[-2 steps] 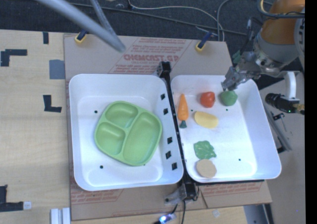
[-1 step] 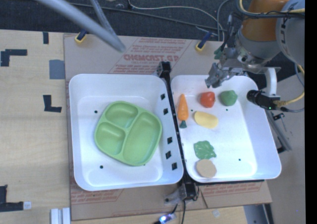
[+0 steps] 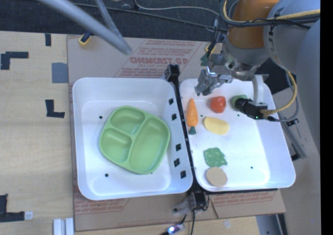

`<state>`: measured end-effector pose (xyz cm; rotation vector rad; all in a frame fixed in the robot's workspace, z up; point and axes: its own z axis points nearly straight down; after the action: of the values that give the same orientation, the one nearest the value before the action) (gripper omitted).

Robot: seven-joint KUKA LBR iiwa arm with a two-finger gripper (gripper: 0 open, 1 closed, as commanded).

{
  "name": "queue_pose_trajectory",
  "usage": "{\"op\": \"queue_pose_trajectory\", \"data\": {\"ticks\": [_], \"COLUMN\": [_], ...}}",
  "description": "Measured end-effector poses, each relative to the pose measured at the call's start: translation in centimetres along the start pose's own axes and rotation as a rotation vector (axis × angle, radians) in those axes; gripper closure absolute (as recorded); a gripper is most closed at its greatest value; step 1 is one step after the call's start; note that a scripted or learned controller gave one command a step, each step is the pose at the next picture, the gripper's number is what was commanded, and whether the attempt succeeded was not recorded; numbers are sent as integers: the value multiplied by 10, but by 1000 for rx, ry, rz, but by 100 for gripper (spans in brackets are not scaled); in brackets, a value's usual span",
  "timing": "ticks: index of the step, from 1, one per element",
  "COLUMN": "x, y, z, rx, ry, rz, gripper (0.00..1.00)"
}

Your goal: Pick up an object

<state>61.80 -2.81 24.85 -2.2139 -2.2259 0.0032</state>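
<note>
The right bin [image 3: 270, 156] holds an orange carrot [image 3: 192, 113], a red tomato [image 3: 218, 104], a yellow lemon-like piece [image 3: 216, 125], a green leafy piece [image 3: 214, 156] and a tan round cookie [image 3: 216, 177]. A small green item [image 3: 239, 100] lies partly under the arm. My gripper [image 3: 206, 86] hangs over the bin's back left part, just above and between the carrot and the tomato. I see nothing between its fingers.
The left bin [image 3: 88, 125] carries a green divided plate [image 3: 135, 139]. A black divider [image 3: 179, 125] runs between the bins. A black cable and connector [image 3: 252, 108] trail from the wrist over the right bin. Grey poles [image 3: 73, 8] cross the top left.
</note>
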Motion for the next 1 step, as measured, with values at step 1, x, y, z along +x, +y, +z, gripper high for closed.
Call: {"op": "queue_pose_trajectory", "data": {"ticks": [1], "x": [50], "y": [13], "z": [1], "rx": [-2], "ry": [0], "rz": [-1], "gripper": [100]}}
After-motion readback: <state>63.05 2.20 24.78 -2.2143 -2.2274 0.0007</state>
